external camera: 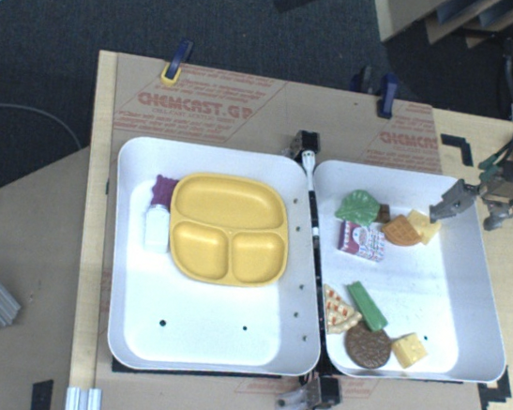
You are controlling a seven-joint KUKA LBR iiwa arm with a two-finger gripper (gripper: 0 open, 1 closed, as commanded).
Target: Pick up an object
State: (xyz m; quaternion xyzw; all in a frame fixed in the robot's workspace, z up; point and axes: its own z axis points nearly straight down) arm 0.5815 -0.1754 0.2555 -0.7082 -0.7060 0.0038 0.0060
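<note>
Brown cookie [369, 347] nearest, right bin [474, 277]. Claw [473, 209] spread wide over bin's far-right rim, gripping nothing.

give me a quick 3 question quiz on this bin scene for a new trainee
1. True or false: the yellow divided plate lies in the left bin.
2. Which item lies nearest the gripper? A) brown round cookie B) yellow cheese wedge C) green stick
3. Fill in: the red and white carton sits just below the green ____.

Key: 1 true. 2 B. 3 leafy piece.
</note>
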